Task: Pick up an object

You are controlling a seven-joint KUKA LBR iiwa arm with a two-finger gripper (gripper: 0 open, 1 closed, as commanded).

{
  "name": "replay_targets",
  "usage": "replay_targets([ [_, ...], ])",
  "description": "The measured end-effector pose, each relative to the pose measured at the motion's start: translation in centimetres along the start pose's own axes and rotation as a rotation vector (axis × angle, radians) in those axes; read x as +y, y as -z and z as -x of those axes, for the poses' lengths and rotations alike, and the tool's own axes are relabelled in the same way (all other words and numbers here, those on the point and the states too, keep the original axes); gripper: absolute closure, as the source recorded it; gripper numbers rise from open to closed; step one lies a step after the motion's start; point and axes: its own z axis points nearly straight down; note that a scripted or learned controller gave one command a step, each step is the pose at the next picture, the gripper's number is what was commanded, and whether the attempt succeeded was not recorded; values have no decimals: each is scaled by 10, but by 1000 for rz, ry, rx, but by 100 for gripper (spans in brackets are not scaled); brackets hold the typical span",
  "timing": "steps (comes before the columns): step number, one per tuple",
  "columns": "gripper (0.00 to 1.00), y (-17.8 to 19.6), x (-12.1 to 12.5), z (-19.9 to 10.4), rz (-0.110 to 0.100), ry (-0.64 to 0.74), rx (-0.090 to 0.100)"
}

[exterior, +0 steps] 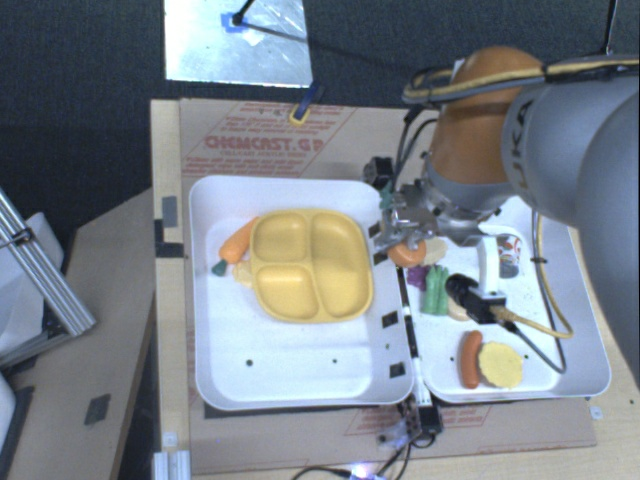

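Crescent of orange toy food (pixel 408 255) lies at the upper left of the right bin (pixel 590 373), just right of the wall shared by the 2 bins, near the centre of the frame; it sits directly beneath the wrist of the arm (pixel 480 138), which hides part of it; whether the jaws are released, clenched or grasping it I cannot tell, since the wrist covers them. I judge this crescent the likeliest target; it looks like light, stiff, hollow plastic with a smooth and somewhat slippery skin, not fragile; the best hold would be across its narrow width at mid-length, where the curve is least apt to squirt sideways; the bin wall close on its left leaves little room on that side. Just beside it to the right lies a purple piece (pixel 436 253), with a green piece (pixel 437 290) below that; a white cup (pixel 507 252) stands further right; a red sausage (pixel 470 358) and a yellow disc (pixel 501 365) lie side by side low in the bin. The left bin (pixel 215 368) bears a yellow divided plate (pixel 310 266) with 1 carrot (pixel 238 240) against its left edge; both bins rest on the table (pixel 110 263).
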Motion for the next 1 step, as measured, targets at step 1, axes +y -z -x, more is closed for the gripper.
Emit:
replay_targets([
  [1,100,-3,14,8,2,-6,-1],
])
